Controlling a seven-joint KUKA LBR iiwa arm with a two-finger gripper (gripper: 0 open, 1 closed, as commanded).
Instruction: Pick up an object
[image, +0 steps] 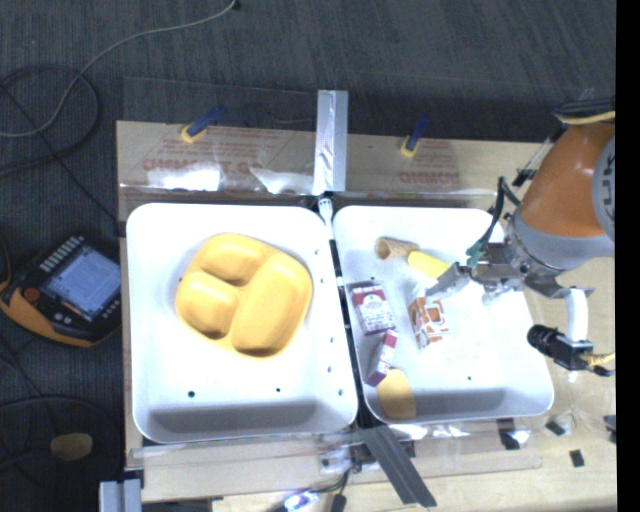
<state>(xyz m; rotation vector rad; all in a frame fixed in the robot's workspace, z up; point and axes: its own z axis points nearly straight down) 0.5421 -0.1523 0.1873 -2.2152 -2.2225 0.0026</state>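
Note:
The right bin (500, 385) holds several small items. A tan cone (396, 247) and a yellow piece (429, 264) lie near its far wall. A red-and-white packet (369, 306) and an orange-and-white packet (430, 320) lie in the middle. A dark maroon bar (381, 360) and an orange-yellow disc (396, 394) rest near the front. My gripper (455, 277) reaches in from the right, low over the bin, just right of the yellow piece and above the orange-and-white packet. Nothing shows in its grasp.
A large yellow lumpy object (243, 292) fills the middle of the left bin (150, 400). A ridge (340, 300) divides the two bins. The arm's orange band (562, 190) and a black fitting (556, 343) hang over the right bin's right rim.

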